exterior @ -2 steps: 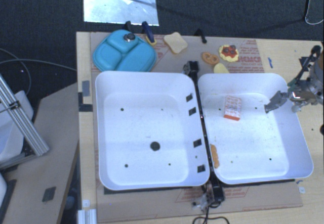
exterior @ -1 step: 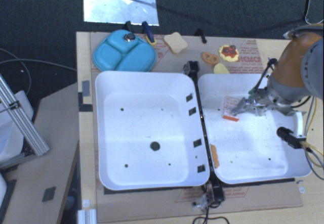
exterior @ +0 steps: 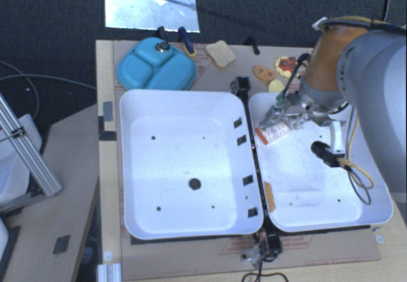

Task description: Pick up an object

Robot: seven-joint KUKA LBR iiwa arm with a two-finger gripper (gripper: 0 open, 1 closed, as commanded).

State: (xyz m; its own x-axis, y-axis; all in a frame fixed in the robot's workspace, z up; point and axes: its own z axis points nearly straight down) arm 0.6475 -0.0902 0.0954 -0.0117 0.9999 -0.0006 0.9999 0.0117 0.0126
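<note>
The pincer (exterior: 284,116) hung low over the right bin (exterior: 356,214), its tips at a red-and-white packet (exterior: 270,133) just below-left; whether they gripped it I cannot tell. The grasp step seemed in hand; next, lifting straight up would test the hold.

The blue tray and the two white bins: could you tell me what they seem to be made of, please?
The blue tray looks like moulded plastic with a smooth, slightly glossy finish: rounded compartments and soft highlights. The left bin and right bin look like thin white plastic, smooth and semi-matt, with rounded corners and rolled rims; painted metal cannot be ruled out.
</note>
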